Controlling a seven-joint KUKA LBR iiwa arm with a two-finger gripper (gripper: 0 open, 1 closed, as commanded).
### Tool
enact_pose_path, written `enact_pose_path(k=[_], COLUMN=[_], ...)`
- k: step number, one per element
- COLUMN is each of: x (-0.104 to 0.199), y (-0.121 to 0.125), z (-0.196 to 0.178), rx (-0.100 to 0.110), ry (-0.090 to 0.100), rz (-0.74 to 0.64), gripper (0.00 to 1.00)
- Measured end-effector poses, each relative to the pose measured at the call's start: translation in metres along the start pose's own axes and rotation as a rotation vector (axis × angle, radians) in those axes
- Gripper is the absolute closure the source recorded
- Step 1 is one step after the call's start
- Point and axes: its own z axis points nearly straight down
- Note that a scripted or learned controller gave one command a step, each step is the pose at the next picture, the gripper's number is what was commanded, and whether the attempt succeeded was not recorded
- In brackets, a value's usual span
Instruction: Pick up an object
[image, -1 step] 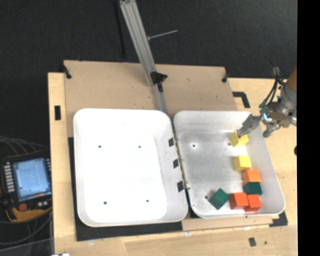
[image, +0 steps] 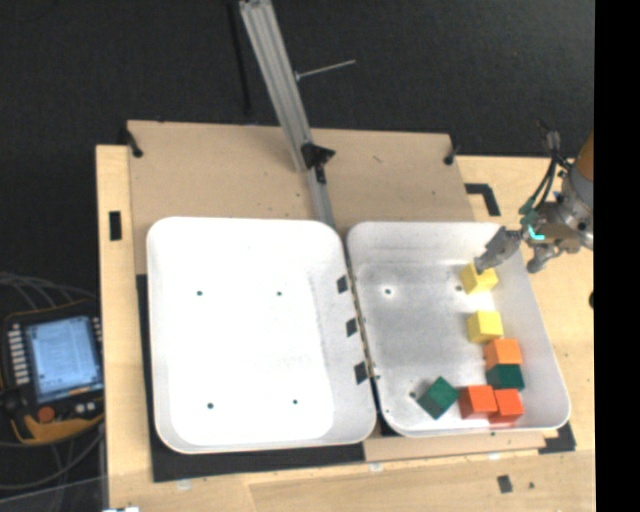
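Observation:
Several small blocks lie along the right side of the right bin (image: 400, 300). A yellow block (image: 478, 279) sits farthest back, with a second yellow block (image: 486, 324) in front of it. Closer to the front are an orange block (image: 503, 352) and a dark green block (image: 506, 376). At the front edge rest a green block (image: 436, 397), a red-orange block (image: 478, 400) and another orange block (image: 509, 404). My gripper (image: 515, 254) hangs open over the bin's back right corner. Its left finger is just above the first yellow block, and nothing is between its fingers.
The left bin (image: 240, 330) lies beside the right one on the wooden bench (image: 400, 160). A slanted metal rail (image: 285, 90) rises from the back between the bins. A handheld screen unit (image: 58, 360) sits off the bench at the left.

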Motion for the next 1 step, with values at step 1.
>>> enact_pose_path(k=[1], x=[-0.0099], y=[0.0026], z=[0.0474], rx=[0.005], ry=[-0.001], rz=[0.005], gripper=[0.00])
